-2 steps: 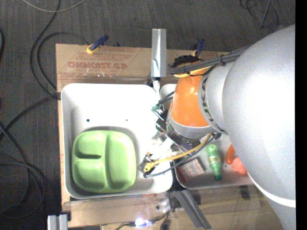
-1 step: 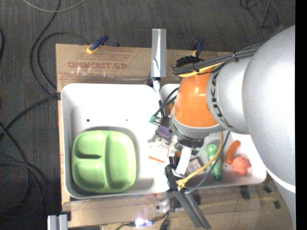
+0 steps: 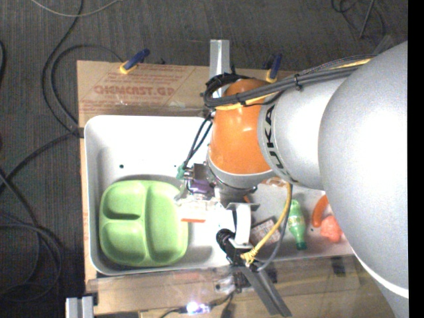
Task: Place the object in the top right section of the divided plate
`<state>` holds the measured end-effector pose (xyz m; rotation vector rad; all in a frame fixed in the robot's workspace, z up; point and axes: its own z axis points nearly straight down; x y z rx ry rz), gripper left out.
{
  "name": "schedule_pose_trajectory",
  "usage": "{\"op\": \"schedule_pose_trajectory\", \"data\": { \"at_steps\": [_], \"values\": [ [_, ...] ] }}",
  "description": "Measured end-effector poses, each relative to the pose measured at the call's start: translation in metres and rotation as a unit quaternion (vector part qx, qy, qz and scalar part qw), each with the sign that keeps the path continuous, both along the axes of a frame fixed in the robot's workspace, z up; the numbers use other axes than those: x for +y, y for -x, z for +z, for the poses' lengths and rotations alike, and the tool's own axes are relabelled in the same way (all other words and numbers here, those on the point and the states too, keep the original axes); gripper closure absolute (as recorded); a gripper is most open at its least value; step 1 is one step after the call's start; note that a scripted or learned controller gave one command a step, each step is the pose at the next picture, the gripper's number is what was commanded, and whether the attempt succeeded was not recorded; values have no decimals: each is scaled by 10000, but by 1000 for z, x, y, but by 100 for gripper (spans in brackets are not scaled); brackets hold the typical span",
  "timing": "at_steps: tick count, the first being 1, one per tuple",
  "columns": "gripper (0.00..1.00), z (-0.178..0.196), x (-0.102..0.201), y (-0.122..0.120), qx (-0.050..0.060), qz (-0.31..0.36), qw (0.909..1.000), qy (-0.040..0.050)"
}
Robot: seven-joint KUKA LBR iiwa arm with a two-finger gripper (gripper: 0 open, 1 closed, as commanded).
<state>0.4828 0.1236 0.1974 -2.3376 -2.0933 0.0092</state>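
**Gripper parked over the plate's edge, can't see what it's doing**

So the arm (image 3: 344, 144) comes in from the right and takes up a big chunk of the view. Its orange band (image 3: 238, 138) sits right above the gripper (image 3: 197, 192). I'm looking almost straight down the wrist, so honestly I can't tell if the gripper is spread or closed, or if it has anything in it.

The green divided plate (image 3: 142, 224) lies in the left bin (image 3: 132, 138), to the left of the gripper and a bit below it. The plate's right rim ends up just about under the gripper. The plate has one long section on the side nearest the gripper and two smaller ones on the far side.

A small orange-red piece (image 3: 193, 219) shows just below the gripper, right at the plate's near rim. It may be the object, but it's too small to say, and I can't tell if it's touching the plate or being carried.

Off to the gripper's right, in the right bin (image 3: 275, 197), there's a green bottle (image 3: 296, 222). Orange and red items (image 3: 324, 220) sit just past it. They're all well apart from the plate.
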Motion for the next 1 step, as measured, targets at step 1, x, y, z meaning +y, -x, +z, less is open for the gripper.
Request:
{"op": "schedule_pose_trajectory", "data": {
  "at_steps": [1],
  "values": [
    [100,-67,-10,0,-15,3988,9170,-30]
  ]
}}
